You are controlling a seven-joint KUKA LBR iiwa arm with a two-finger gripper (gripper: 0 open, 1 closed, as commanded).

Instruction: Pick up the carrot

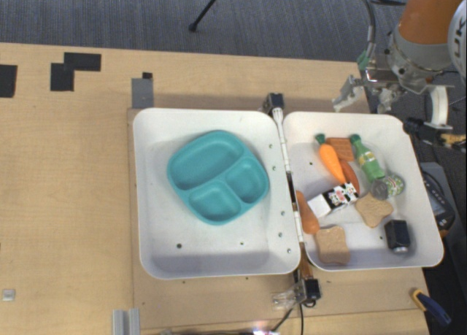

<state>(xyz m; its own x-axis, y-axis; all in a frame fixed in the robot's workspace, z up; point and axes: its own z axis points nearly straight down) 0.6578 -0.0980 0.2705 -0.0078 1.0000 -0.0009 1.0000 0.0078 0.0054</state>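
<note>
Arm: the grey arm (430, 27) with the orange band is reaching in from the right, above the far edge of the right bin (419, 202).
Fingers: the fingers (349, 93) are hanging over the worktop (66, 180) just behind the right bin's far rim; they are looking spread apart, with nothing between them.
Carrot: the carrot (332, 160) is lying in the far left part of the right bin, its green top pointing to the far side and its tip pointing to the near side.
Carrot and fingers: the carrot is sitting apart from the fingers, nearer to the camera and a little to the left of them; they are not touching.
Neighbours: a green bottle (368, 161) is lying just right of the carrot, and a brown piece (339, 144) is showing between them at the far end.
Other things in the right bin: a black-and-white box (337, 198), two bread-like pieces (332, 244), and a dark can (398, 236) are lying nearer the front.
Left bin: the left bin (157, 253) is holding a teal plate (217, 176) with three compartments.
</note>
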